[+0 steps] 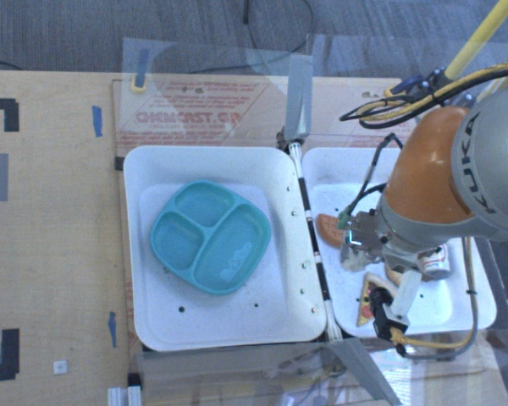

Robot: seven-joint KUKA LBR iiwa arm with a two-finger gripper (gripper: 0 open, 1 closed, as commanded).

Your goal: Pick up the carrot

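The carrot [328, 228], an orange rounded piece, lies in the right bin [322, 169] near its left wall. Its right end runs under the arm. My gripper [358, 249] hangs just to the right of the carrot, low over the bin floor. The grey wrist with its orange band [427, 172] covers most of the gripper from above. Whether the gripper touches the carrot is hidden.
A teal divided plate [210, 237] lies in the left bin [144, 294]. In the right bin a pizza-slice toy [367, 301] lies near the front. A small can [437, 263] sits beside the wrist on the right. Cables loop above the arm.
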